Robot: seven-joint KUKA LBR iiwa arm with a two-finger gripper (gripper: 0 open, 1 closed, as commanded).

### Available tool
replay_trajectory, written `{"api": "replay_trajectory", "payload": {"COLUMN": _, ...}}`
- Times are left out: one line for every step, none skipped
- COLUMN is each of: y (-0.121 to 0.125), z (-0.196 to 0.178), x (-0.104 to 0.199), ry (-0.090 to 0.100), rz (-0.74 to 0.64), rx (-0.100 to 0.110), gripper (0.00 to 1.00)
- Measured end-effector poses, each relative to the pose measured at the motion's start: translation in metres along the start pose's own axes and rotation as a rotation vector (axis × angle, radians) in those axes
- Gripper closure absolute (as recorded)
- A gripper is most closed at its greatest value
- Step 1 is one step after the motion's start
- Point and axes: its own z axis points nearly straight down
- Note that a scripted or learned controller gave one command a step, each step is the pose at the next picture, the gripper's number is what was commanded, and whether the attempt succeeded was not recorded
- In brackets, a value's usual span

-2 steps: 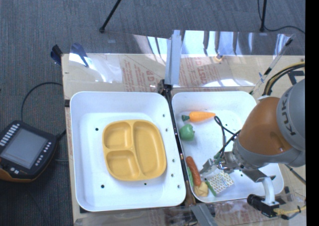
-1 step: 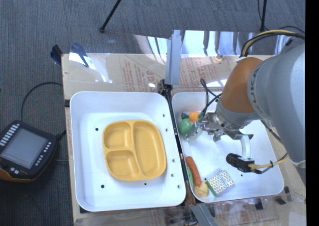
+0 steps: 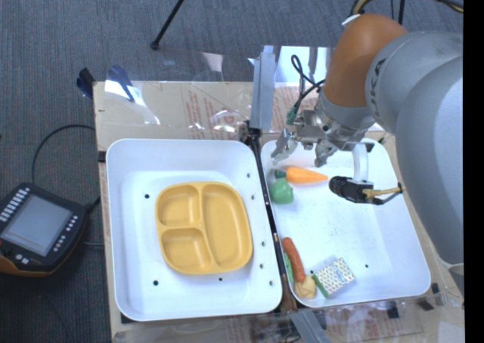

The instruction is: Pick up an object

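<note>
My gripper (image 3: 301,154) hangs over the back left part of the right bin (image 3: 393,258), its two fingers spread apart with nothing between them. Just below the fingertips lies an orange carrot (image 3: 306,176), pointing right. A green round toy (image 3: 282,192) rests beside the carrot's left end, against the bin's left wall. Near the bin's front left corner lie a reddish sausage-shaped piece (image 3: 293,258), a small yellow piece (image 3: 305,287) and a checkered packet (image 3: 334,275).
The left bin (image 3: 128,183) holds a yellow divided plate (image 3: 203,227). A pendant with a screen (image 3: 36,227) lies on the floor at the left. The middle and right of the right bin's floor are bare white.
</note>
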Motion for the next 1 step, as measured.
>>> {"api": "replay_trajectory", "payload": {"y": 0.0028, "z": 0.0060, "x": -0.0219, "ry": -0.003, "rz": -0.003, "rx": 0.011, "gripper": 0.00}}
